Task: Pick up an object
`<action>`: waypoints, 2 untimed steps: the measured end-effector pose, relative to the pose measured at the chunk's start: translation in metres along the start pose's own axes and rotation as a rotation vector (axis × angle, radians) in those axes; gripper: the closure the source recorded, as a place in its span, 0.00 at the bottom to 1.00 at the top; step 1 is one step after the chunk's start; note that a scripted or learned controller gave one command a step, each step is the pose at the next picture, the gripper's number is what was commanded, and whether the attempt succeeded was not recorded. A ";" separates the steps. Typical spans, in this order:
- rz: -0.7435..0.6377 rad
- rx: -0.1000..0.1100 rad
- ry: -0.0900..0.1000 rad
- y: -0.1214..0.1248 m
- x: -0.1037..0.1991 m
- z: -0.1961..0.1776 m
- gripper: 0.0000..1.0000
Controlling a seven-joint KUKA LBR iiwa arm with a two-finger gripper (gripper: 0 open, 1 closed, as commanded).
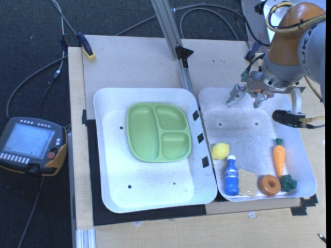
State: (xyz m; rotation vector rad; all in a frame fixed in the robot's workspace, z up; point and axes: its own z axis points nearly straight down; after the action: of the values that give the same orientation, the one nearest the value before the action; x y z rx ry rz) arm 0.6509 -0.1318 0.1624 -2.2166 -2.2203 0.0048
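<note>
Camera view: pincer [247, 95] spread, holding nothing, above the right bin's [243, 125] far edge. I judge this the approach step. Lemon [220, 150] lies near the front; next I'd move over and descend.

hand [246, 98] hangs spread over right bin's [243, 130] far rim, holding nothing.

A pale green plate [158, 132] sits in my white bin [111, 190]. Nearby: a yellow lemon [220, 150], blue bottle [231, 177], orange carrot [279, 159] and brown doughnut [269, 184].
</note>
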 end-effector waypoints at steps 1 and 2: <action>0.001 -0.001 0.000 -0.008 -0.002 0.046 0.00; 0.001 -0.002 0.000 -0.008 -0.001 0.079 0.00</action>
State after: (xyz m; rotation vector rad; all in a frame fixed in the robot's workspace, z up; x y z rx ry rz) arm 0.6426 -0.1331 0.0838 -2.2188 -2.2199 0.0028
